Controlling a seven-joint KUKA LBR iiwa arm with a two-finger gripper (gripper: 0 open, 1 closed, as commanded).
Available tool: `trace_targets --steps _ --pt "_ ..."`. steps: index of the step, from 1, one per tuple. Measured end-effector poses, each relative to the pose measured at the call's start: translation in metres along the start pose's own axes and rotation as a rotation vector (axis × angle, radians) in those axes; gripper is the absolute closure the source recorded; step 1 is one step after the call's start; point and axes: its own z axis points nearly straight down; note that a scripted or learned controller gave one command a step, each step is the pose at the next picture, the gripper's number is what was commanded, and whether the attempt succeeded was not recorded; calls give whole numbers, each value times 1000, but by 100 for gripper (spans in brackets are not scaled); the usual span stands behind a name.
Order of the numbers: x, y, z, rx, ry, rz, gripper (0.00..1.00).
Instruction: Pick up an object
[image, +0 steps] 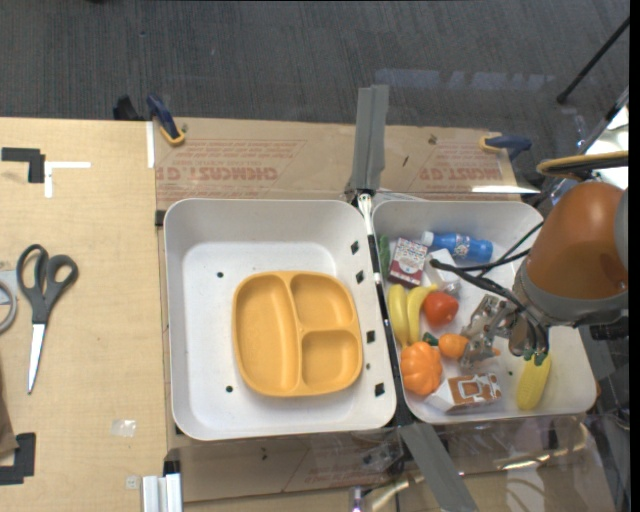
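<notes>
Tool (487, 330) lowered into right bin (560, 400), metal fingers just above small orange fruit (452, 346); opening width not discernible, nothing seen held. Beside it: red tomato (440, 307), bananas (405, 312), orange pumpkin (421, 368), corn cob (533, 380), flat snack packet (474, 391), blue-capped bottle (458, 245). Probably light, hollow plastic toys: stiff, smooth, prone to rolling or slipping; best gripped across the widest middle, the corn across its short axis. Left bin (190, 330) with yellow divided plate (297, 332); scissors (42, 300) on desk (80, 400), well apart.
</notes>
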Motion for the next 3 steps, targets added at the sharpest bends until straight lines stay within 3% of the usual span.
trace_targets --steps 1,2,3 --pt "-41 -69 -134 1 -5 -516 100" --pt "8 -18 -35 -1 -3 -558 100" --pt "-7 17 -4 1 -9 -404 100"
